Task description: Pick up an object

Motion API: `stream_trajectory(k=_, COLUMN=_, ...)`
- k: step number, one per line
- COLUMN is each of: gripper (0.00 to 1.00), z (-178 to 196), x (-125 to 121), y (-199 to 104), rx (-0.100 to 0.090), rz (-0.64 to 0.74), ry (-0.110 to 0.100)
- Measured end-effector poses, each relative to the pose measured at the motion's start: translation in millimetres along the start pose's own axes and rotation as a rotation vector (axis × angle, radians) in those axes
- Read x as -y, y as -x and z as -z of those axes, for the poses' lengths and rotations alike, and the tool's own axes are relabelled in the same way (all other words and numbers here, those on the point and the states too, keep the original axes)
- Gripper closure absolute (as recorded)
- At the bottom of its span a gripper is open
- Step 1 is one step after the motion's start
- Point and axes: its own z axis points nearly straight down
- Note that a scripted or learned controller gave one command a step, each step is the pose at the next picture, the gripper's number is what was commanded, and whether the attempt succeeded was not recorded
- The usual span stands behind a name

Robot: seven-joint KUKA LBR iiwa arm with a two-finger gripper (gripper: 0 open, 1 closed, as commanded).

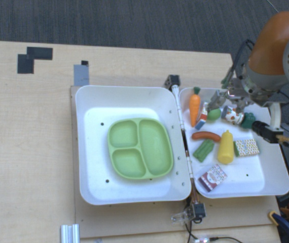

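camera view | your gripper (224, 101) hangs low over the right bin's (266, 184) far side, above the green ball (213, 114) beside the carrot (194, 105), likely lining up a grab | grip state: cannot tell | left bin's green tray (140, 149) sits apart, untouched

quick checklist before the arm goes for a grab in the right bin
1. Gripper over the right bin, above the toys at its far end: ok.
2. Something already held in the gripper: cannot tell, its tip is lost in the clutter.
3. Targets there: carrot, sausage, green pickle, yellow bottle: ok.
4. Targets well apart: not ok, the toys crowd together near the gripper.
5. Easier picks: the red and white packet and patterned block lie apart: ok.
6. Green divided plate sits in the left bin, out of the way: ok.
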Motion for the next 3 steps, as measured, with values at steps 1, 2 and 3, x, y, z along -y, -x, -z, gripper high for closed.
stream_trajectory(k=1, gripper=0.0, z=-51, x=103, y=43, rx=0.001, rz=-0.003, ry=-0.001)
stream_trajectory(k=2, gripper=0.0, z=-119, x=125, y=12, rx=0.002, rz=-0.003, ry=0.006)
stream_trajectory(k=3, gripper=1.0, z=-108, x=122, y=12, rx=0.003, rz=-0.002, ry=0.012)
